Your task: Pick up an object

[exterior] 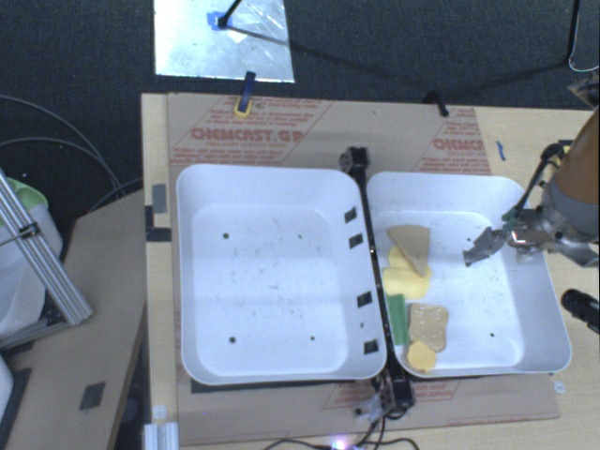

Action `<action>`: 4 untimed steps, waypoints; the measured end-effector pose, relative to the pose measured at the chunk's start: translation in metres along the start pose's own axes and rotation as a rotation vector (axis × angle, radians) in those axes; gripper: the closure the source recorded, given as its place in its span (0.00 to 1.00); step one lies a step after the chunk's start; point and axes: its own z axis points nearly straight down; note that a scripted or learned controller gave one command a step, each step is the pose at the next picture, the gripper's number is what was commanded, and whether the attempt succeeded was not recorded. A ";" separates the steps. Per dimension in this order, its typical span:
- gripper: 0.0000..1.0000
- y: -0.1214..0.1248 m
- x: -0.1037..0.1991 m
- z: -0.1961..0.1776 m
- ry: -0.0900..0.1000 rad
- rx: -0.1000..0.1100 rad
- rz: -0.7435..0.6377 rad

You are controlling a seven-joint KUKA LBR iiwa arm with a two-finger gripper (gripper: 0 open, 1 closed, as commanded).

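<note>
Right now, the grey two-finger hand (476,251) hovers over the right shallow white bin (539,345).
Whether it is wide or narrow I cannot tell; seemingly nothing is held. Tan wedge (411,243), yellow lumps (405,275), green strip (397,319) and speckled cracker (429,322) lie well apart, by the bin's left wall.

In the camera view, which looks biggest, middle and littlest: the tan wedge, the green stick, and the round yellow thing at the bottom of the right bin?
Largest to smallest, as they look:
1. tan wedge
2. green stick
3. round yellow piece
The stick is long but thin, so the last two are close.
</note>
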 end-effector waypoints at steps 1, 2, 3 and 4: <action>0.00 -0.047 0.066 0.099 0.006 0.011 -0.004; 0.00 0.036 0.145 0.009 0.003 -0.015 -0.012; 0.00 -0.020 0.231 0.015 0.005 0.004 -0.010; 0.00 0.033 0.282 0.083 0.002 0.001 -0.006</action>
